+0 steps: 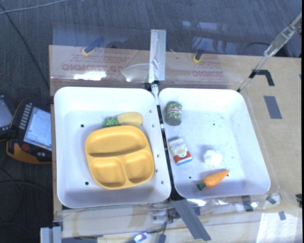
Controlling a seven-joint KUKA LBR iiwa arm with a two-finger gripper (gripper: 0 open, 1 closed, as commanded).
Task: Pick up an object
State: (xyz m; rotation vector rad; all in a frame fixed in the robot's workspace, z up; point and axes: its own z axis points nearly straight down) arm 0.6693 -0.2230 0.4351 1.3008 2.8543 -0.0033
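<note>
The right bin (243,110) holds a small green and grey can (173,113) near its far left corner. A red and white carton (179,151) lies by the divider. A white ball-like lump (212,157) sits near the middle. An orange toy carrot (213,179) with a green top lies by the front wall. In the left bin (66,135) a yellow divided tray (120,155) lies flat, with a pale yellow corn cob and its green end (124,119) just behind it.
A handheld pendant with a screen (31,133) lies on the floor left of the bench. Clear plastic panels with taped labels (142,67) stand behind the bins. Cables run across the dark carpet at the back.
</note>
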